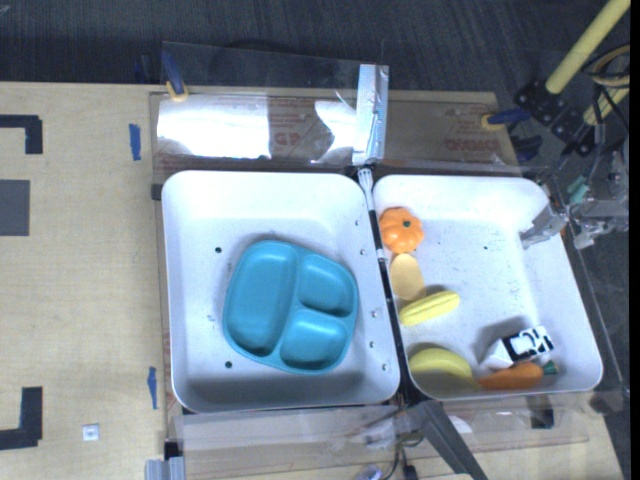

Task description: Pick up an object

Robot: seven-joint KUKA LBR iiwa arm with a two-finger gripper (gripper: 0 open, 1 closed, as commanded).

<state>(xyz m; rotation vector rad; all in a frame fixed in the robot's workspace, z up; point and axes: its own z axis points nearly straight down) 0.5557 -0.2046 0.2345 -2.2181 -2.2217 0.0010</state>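
2 white bins on the counter (70, 268): blue tray (290, 306) left, orange pumpkin (401, 230) right, gripper (585, 208) at right edge, fingers' state unclear.

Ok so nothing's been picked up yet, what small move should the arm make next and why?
Probably swing the tool leftward over the right bin toward the small orange pumpkin. The tool sits at that bin's right edge, away from everything, and the pumpkin stands apart at the bin's left wall, with bare floor on its right side.
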